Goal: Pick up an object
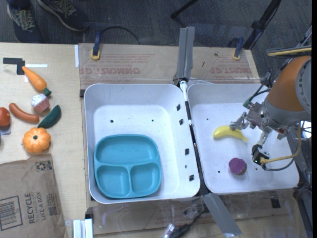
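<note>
A yellow banana (229, 132) lies in the middle of the right bin (208, 103). A purple round object (237, 166) sits nearer the bin's front, below the banana. My gripper (244, 122) hangs low over the right bin, just at the banana's right end, and the grey arm with its orange band (291, 86) comes in from the right. I see nothing held in the gripper.
The left bin (124, 95) holds a teal divided plate (128, 165). On the bench to the left lie toy foods: a carrot (36, 78), a sausage (23, 113), a pumpkin (36, 140) and a green piece (50, 116). A paper bag (27, 200) lies at the front left.
</note>
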